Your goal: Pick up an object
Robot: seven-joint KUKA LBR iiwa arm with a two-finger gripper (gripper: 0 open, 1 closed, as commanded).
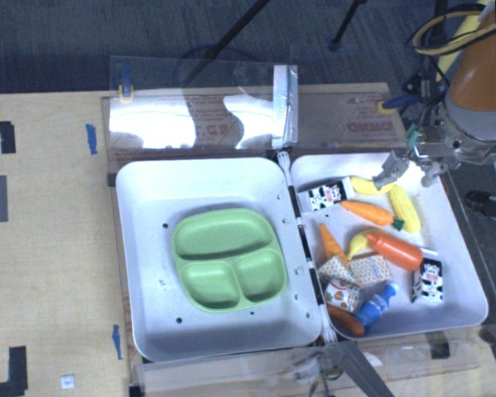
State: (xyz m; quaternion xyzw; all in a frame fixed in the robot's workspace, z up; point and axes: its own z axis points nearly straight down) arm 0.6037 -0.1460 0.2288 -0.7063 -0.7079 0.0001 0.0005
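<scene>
Hovering over the right bin's [464, 294] far right corner, the hand [410, 167] has its two fingers spread apart with nothing between them. Toy food is heaped below: a yellow corn cob [405, 208] nearest the fingers, a carrot [368, 212], an orange bottle [393, 249]. The left bin [143, 257] carries a green divided tray [229, 257].

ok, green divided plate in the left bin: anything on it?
Empty. The green three-compartment plastic plate lies flat in the left white bin, all compartments showing bare green; the toy food sits in the right white bin.
</scene>
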